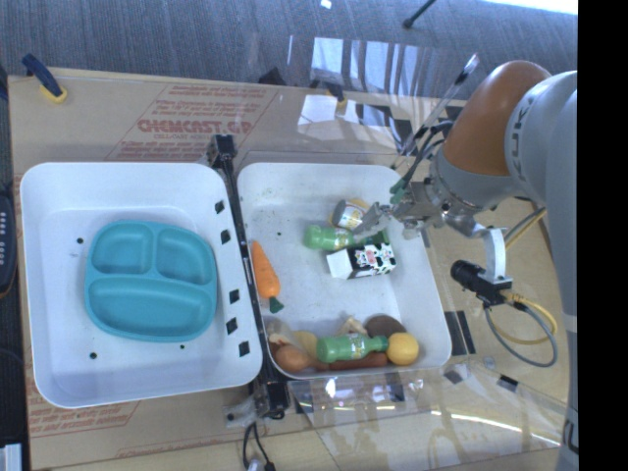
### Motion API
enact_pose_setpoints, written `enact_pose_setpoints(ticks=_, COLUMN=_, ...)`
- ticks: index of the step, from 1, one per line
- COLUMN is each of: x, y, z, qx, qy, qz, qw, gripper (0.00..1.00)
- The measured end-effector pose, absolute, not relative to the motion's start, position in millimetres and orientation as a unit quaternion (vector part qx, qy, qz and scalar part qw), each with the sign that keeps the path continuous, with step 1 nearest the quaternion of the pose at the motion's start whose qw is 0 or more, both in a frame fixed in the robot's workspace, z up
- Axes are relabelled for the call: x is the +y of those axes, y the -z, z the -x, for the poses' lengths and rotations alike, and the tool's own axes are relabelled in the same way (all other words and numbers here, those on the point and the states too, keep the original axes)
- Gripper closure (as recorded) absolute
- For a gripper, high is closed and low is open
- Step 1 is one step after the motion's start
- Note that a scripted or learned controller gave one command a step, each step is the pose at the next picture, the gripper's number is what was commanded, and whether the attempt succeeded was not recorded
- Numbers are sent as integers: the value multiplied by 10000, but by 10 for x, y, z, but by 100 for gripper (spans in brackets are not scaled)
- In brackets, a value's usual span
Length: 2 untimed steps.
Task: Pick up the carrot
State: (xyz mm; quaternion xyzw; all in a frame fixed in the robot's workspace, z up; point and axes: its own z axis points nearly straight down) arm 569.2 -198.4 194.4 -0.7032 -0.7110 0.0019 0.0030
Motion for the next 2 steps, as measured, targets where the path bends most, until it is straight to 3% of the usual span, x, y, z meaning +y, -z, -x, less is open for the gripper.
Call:
enact_pose_setpoints(ticks=1, x=-1257, y=-2150, z=-5824, qx=-7475, qy=2, qz=6642, qw=12, gripper=0)
enact_pose_setpoints(ticks=2, x=-73, y=-1905, z=-5834, qx=-7850, qy=-6, qz=6195, qw=48, gripper=0)
